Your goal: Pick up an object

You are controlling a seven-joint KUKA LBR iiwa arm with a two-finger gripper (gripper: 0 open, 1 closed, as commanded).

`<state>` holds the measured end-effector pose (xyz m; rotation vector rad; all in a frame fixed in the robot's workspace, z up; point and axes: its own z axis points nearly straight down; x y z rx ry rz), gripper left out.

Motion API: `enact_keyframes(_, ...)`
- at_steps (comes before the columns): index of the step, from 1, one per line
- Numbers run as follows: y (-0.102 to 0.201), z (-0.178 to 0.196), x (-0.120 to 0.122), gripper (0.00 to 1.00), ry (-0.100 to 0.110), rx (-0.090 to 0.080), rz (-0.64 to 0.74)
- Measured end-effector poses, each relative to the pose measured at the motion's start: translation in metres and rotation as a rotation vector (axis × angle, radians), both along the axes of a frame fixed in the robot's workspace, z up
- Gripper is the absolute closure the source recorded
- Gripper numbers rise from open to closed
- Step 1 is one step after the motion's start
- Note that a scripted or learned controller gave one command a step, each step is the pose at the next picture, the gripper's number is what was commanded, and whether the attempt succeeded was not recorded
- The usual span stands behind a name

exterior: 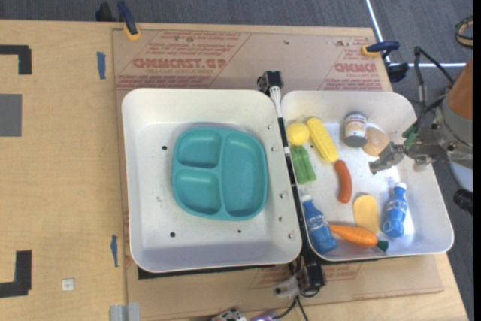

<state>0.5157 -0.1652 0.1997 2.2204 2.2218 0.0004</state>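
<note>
My gripper [383, 160] reaches in from the right over the right bin [432, 195]. It stands open with nothing between its fingers. It hovers just below a tan round piece [375, 140] and a small can [355, 128], and above a blue bottle [394, 210]. A red sausage [343, 181] lies to its left. A yellow corn cob [322, 139], a lemon [298, 133] and a green piece [303, 164] sit farther left. A carrot [355, 235], a second blue bottle [318, 225] and a yellow-orange piece [366, 210] lie near the front.
The left bin [143, 184] holds a teal divided plate [220, 171]. Both bins rest on a cardboard sheet [225, 56] on the wooden bench. Clamps [129, 20] hold the sheet at its far corners.
</note>
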Motion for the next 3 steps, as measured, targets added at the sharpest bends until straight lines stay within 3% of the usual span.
enact_keyframes(1,0.052,-0.114,0.051,0.0,-0.004,0.0,-0.064)
enact_keyframes(2,0.051,-0.103,0.052,1.0,-0.007,-0.001,-0.066)
enact_keyframes(3,0.093,-0.003,0.064,1.0,0.001,0.0,-0.272)
